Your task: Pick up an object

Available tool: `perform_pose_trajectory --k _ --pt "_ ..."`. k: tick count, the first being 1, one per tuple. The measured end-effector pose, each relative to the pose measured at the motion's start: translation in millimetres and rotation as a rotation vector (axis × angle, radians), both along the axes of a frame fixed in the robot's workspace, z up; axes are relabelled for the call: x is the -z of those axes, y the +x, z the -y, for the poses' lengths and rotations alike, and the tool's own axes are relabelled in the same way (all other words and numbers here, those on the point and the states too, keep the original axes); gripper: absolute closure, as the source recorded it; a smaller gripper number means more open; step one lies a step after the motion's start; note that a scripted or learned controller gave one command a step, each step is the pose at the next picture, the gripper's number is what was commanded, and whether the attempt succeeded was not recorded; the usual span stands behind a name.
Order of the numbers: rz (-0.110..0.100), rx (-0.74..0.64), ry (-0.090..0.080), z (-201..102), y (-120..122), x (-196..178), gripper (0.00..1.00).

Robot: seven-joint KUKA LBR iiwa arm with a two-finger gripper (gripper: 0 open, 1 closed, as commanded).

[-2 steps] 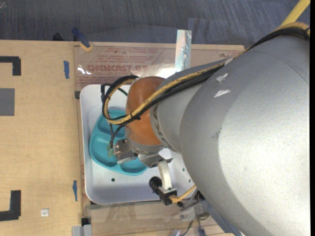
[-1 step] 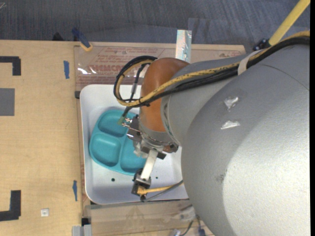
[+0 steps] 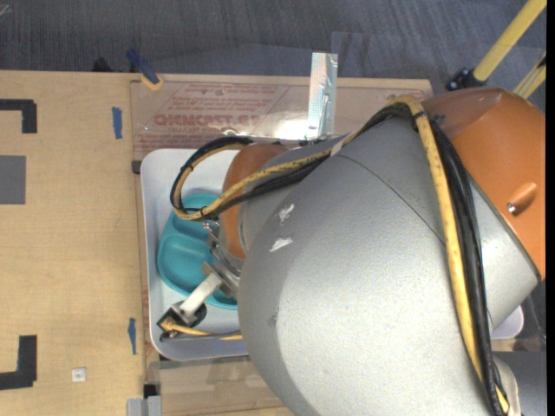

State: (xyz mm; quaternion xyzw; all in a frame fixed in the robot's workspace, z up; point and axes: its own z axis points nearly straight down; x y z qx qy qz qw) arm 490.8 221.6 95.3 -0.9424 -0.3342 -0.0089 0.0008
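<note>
In the left bin (image 3: 154, 180), toward its left wall: teal item (image 3: 180, 254), curved, bowl-like, lying on the bin floor. A second teal piece (image 3: 201, 204) lies just behind it, partly under a cable loop (image 3: 184, 180). Claw (image 3: 218, 263) is at the teal item's right edge, mostly hidden under the arm (image 3: 364, 284). Open or closed: cannot tell. Contact with the item: cannot tell. The arm covers the rest of the bin; orange band (image 3: 494, 154) at upper right. The counter (image 3: 69, 232) left of the bin carries blue tape (image 3: 116, 121) and black marks (image 3: 22, 115).
</note>
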Motion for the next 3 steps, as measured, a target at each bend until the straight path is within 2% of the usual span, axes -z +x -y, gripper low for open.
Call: perform_pose_trajectory --k 1,2,3 --pt "-0.014 0.443 0.001 -4 9 -116 1.00" --pt "-0.022 -0.073 -0.008 -4 -13 -77 1.00" --pt "0.001 0.383 0.010 -5 3 0 1.00"
